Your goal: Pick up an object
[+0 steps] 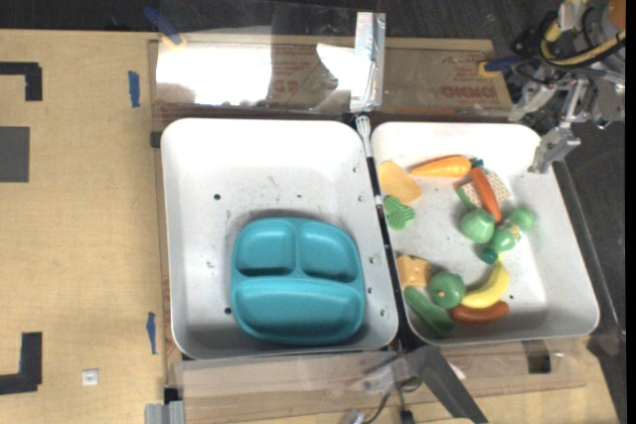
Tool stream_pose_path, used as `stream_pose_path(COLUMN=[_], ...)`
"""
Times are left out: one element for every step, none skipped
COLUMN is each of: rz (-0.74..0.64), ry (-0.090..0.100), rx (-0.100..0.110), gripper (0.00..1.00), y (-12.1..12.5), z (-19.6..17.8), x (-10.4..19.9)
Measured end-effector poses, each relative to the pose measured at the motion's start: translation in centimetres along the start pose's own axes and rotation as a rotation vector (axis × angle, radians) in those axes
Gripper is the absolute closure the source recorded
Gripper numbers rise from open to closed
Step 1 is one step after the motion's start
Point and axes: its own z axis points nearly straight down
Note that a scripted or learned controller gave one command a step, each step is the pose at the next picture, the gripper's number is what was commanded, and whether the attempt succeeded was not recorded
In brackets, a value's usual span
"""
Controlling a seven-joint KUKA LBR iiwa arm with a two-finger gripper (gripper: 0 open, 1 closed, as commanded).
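Gripper (553, 146) poised over the far right corner of the right bin (571, 308), at the rim, touching none of the toys; whether open or closed cannot be told from this slant. Toy food scattered across that bin: orange carrot (440, 167) near the far wall, pale orange slice (399, 182) just beside it, green leafy piece (398, 212) against the left wall. Cluster of green fruits (479, 225) towards the middle. Yellow banana (490, 287) near the front, touching a red-orange piece (480, 313) and close to a round green toy (446, 289). Left bin (189, 164) bearing a teal divided tray (297, 293), lying flat towards the front. Cardboard-coloured tabletop (70, 243) to the left.
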Motion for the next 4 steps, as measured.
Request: stream_pose_path(rz=[0.012,0.143,0.303,0.405], ry=[-0.004,0.025,0.041,0.000], rx=[0.002,-0.005,-0.003,-0.002], gripper=[0.00,0.00,0.00,0.00], y=[-1.8,-1.6,-0.9,-2.3], z=[18.0,19.1,19.1,19.2], x=[-0.9,-1.9,-2.6,-0.2])
